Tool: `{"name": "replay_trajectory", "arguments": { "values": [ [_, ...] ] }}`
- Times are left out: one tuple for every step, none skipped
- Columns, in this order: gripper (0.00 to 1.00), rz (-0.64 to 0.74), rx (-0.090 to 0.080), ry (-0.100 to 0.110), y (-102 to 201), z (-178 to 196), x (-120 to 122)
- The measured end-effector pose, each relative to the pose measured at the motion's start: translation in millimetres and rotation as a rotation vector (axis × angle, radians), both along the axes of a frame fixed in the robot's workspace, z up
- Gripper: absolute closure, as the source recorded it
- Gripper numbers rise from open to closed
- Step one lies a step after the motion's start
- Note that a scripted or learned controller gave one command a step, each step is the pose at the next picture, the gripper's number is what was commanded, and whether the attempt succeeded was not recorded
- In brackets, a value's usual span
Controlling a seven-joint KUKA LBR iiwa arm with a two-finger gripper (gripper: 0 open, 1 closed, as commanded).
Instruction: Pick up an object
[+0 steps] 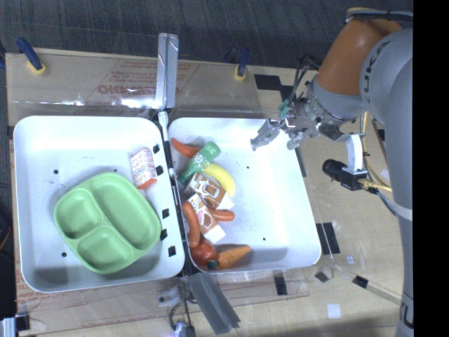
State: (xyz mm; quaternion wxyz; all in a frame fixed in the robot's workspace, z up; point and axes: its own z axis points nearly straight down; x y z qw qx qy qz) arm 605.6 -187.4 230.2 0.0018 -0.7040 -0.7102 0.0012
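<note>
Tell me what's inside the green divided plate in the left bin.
The green divided plastic plate shows three bare compartments, nothing in them. What lies under it stays covered. A small red-and-white packet lies just beyond its rim.

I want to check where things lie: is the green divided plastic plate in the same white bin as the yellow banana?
No, the green divided plastic plate lies in the left white bin, while the yellow banana lies in the right white bin.

Two shallow bins on a tan surface (344, 216), placed from the pincer (261, 139).
Right bin (280, 202) beneath and below it; left bin (42, 160) far to its left, past the grey divider bar (168, 69); blue clamps (31, 55) up-left; black tape marks (327, 237) lower right.
</note>
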Motion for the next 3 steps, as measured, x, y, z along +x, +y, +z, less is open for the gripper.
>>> {"name": "replay_trajectory", "arguments": {
  "values": [
    [0.0,-0.075,-0.002,-0.005,-20.8,126.6,39.1],
    [0.0,0.073,0.0,0.001,-8.8,-43.2,17.5],
    [0.0,-0.149,0.0,0.0,28.3,-118.4,51.2]
  ]
}}
